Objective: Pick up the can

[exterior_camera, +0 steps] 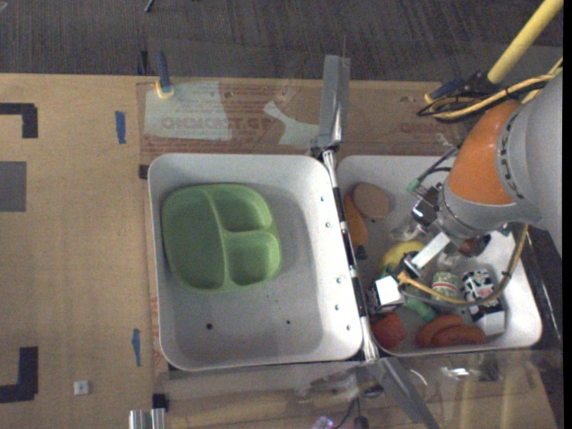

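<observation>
Reaching into the right bin (527, 324) | gripper (391, 291) lower right, grip unreadable | can (447, 284), perhaps that small cylinder: light, rigid, slippery; pinching across its sides

Pale tan surface (71, 266) with black corner marks and blue tape strips. Two white bins: left bin (304, 329) with a light green divided plate (223, 237); right bin (527, 324) with an orange carrot (356, 222), a brown oval piece (373, 201), a yellow fruit (399, 256), red pieces (447, 332) and a black-and-white patterned can (477, 285). Grey arm (536, 150) with orange band.
</observation>
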Tool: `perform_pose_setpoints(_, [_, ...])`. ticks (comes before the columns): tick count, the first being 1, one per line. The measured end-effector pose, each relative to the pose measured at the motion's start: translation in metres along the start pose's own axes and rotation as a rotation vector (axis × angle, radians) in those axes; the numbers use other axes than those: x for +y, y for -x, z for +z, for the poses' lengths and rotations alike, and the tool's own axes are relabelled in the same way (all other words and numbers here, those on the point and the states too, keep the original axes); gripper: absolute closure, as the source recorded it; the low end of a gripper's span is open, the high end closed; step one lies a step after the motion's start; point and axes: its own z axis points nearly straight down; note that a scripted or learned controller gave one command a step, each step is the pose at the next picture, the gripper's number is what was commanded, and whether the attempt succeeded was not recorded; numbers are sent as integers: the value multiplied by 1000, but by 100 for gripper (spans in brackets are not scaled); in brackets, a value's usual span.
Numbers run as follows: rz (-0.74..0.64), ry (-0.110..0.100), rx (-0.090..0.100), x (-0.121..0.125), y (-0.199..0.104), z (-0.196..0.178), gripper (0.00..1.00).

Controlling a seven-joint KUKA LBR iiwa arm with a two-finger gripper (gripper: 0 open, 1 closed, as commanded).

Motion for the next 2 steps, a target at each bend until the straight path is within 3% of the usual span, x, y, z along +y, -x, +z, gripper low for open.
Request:
perform_pose_setpoints(1, [66, 0, 2, -14, 65, 0, 0])
perform_pose_setpoints(2, [-43, 3, 0, 30, 2, 1, 0])
